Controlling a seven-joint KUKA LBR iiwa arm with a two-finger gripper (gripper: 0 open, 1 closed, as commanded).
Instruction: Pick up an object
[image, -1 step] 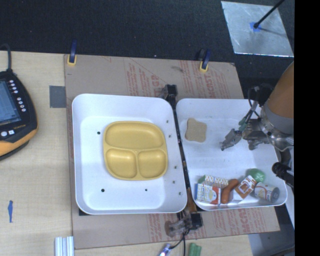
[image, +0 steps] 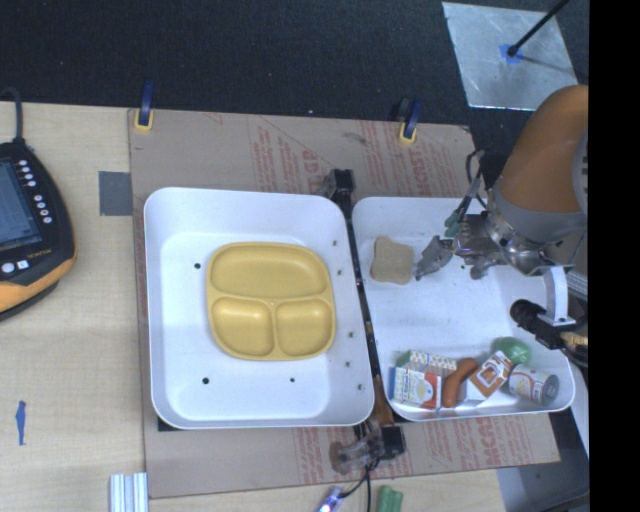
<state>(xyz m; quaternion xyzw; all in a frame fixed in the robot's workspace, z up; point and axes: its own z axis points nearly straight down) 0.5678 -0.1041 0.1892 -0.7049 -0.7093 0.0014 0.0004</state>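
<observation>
Hand poised, fingers slightly parted and gripping nothing, at three o'clock of the tan, squarish sponge-like block in the right white bin; a nudge sideways is risked on closing.

wooden bench; cardboard sheet on it; pendant at left
</observation>
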